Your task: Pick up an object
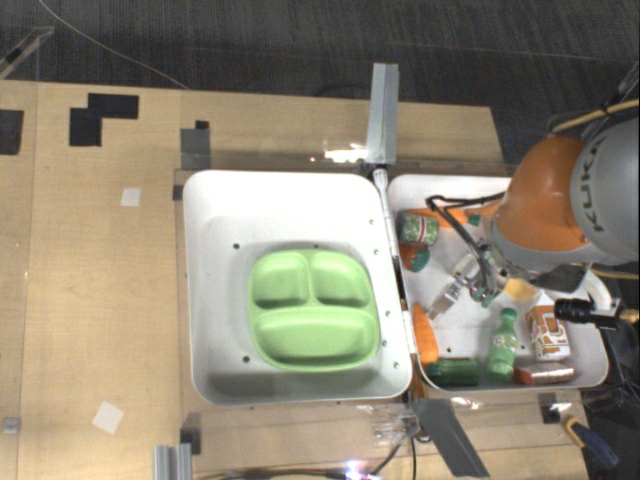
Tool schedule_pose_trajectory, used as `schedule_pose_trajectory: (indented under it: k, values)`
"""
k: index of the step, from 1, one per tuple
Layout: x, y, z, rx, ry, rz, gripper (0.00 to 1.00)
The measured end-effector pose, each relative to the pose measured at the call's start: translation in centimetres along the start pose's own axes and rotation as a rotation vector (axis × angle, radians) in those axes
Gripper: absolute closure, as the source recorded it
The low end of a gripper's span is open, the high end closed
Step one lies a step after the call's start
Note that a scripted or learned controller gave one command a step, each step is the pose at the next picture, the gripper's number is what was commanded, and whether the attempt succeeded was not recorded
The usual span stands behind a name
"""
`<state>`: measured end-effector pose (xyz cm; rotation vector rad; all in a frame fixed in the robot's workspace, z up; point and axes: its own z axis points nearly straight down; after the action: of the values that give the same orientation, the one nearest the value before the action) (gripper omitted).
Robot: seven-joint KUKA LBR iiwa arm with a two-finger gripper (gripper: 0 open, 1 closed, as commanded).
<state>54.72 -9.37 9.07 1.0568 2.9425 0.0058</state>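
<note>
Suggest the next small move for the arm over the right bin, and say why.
Probably lower the end effector toward the bare floor patch of the right bin, then steer to one item. It hangs over the middle of the bin with nothing visibly held, while the green bottle, carrot and can lie around it.

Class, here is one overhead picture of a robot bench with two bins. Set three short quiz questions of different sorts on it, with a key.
1. True or false: the green divided tray lies in the left bin.
2. Which thing lies along the right bin's left wall? A carrot, B bottle, C can.
3. Fill in: the arm reaches in over the ___ bin.

Key: 1 true; 2 A; 3 right.
</note>
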Motion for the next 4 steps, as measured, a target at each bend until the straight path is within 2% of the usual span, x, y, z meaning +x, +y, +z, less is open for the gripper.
schedule_pose_trajectory:
  k: [1,2,3,4]
  values:
    - [4.5,-3.0,-0.2,-0.003,-0.008,-0.010,0.00]
    - [-1.3,-3.3,-3.4,0.003,0.004,-0.135,0.00]
    - [2.2,-5.9,-0.1,-0.003,-0.006,-0.147,0.00]
    - [-3.1,-11.6,0.0,0.002,-0.004,-0.308,0.00]
